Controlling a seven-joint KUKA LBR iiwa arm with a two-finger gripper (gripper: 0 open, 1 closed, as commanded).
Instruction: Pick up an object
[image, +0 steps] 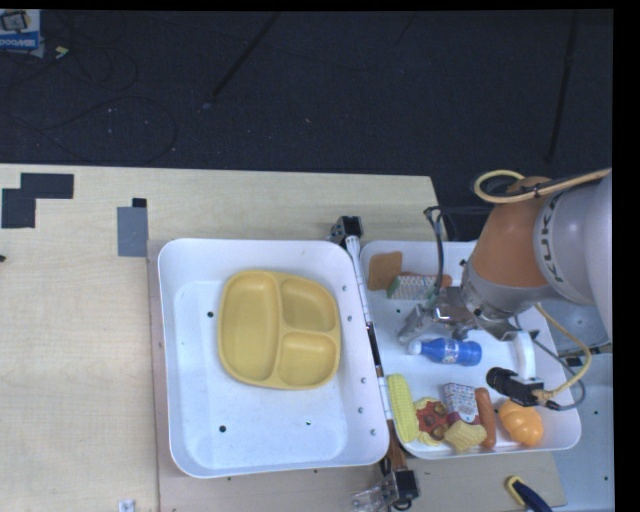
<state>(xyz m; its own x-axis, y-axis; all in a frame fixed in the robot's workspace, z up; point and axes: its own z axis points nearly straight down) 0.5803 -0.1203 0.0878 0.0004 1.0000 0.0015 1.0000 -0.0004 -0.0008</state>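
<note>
A yellow divided plate (280, 328) lies in the left bin (190, 420). In the right bin (570, 425), my gripper (428, 322) hangs just above-left of the blue bottle (452, 351), apparently not gripping it; how wide my fingers stand I cannot tell.

Crowded right bin (570, 432); roomy yellow plate (279, 329)

A small blue bottle (452, 351) with a white cap lies on its side in the right bin (566, 436)
</note>
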